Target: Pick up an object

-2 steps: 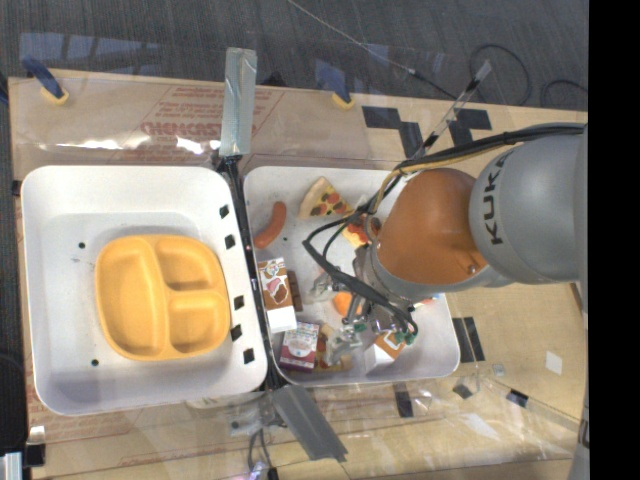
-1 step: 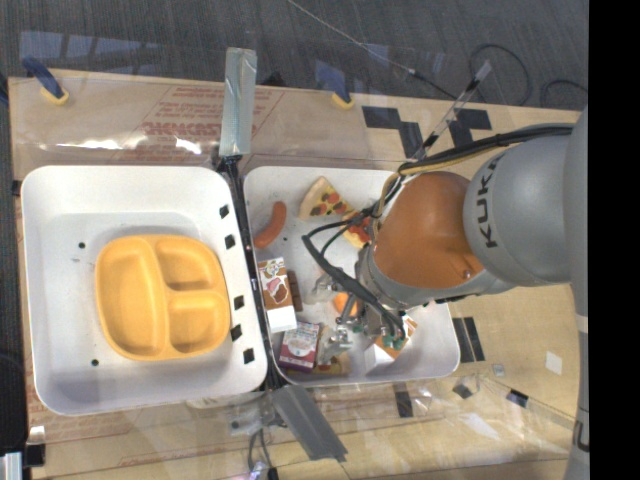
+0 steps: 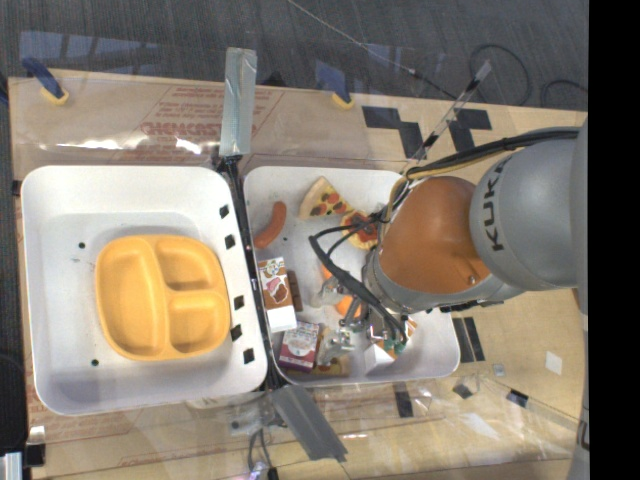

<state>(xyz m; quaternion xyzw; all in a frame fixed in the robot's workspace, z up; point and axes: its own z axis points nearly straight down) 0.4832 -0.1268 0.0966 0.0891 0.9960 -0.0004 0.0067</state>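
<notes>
Arm (image 3: 450, 238) hiding right bin (image 3: 262, 183) contents, end effector (image 3: 365, 333) obscured (cables).

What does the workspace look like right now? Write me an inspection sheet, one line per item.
Surface: bench under clear sheeting, bearing left bin and right bin.
Job's things: right bin holds pizza slice, sausage, carton, small box.
Clutter: yellow divided tray in left bin.
Grippers: gripper low over right bin's near corner; finger state unclear.
Cables: black cables looped beside the wrist.
Surroundings: dark carpet beyond the bench.
</notes>
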